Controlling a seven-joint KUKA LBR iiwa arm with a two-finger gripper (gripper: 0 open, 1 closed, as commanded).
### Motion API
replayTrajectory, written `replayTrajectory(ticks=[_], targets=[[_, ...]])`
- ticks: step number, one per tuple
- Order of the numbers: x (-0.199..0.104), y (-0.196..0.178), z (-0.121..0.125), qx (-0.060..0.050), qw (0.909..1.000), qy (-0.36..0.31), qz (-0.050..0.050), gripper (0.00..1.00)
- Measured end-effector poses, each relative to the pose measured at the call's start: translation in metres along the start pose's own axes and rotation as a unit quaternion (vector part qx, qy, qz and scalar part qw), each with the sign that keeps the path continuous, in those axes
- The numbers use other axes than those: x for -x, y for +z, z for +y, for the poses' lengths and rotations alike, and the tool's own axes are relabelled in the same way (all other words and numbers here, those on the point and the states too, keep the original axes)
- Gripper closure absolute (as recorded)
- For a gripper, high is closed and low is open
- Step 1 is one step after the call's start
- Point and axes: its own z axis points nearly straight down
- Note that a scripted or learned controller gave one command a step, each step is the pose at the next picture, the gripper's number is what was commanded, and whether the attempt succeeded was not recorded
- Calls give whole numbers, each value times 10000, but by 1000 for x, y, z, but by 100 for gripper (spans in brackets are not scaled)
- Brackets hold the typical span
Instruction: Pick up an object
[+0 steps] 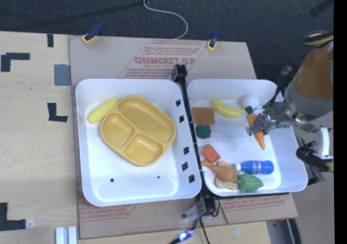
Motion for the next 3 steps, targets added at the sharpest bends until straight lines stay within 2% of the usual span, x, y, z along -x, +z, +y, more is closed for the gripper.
replayTrajectory(ticks=[1,2,3], targets=[[0,-33,0,-14,10000,-9,7,100],[-29,-41,43,-8,10000,-29,10,100],[-65,-32,93,-10,10000,-31,9,100]])
